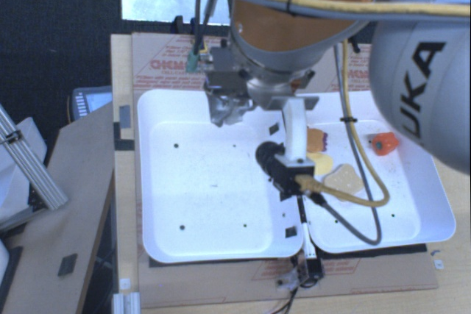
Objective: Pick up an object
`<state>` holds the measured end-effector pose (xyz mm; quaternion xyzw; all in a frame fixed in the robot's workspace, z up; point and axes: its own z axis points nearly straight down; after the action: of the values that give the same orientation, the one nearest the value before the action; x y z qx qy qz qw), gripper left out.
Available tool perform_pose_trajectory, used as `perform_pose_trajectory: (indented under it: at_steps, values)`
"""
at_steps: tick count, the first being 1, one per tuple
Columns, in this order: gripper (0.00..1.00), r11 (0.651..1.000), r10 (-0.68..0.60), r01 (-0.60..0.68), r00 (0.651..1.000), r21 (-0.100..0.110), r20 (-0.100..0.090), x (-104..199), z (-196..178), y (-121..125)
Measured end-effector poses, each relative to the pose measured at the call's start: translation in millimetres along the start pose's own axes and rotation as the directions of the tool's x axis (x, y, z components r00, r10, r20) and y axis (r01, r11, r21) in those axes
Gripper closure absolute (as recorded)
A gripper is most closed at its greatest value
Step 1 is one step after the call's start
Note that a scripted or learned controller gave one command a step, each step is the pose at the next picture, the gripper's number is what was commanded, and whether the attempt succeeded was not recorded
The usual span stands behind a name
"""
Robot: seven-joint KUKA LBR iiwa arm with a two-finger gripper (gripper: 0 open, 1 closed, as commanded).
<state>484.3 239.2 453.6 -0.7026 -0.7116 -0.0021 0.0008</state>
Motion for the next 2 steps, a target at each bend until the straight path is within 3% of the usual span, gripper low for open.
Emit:
perform_pose_trajectory:
  at_steps: [1, 2]
  values:
    - [1.00, 1.000, 0.012, -0.012, 1.000, 0.017, 0.011, -7, 210, -1]
    - [1.00, 1.000, 0.014, -0.014, 1.000, 0.001, 0.005, -7, 227, 48]
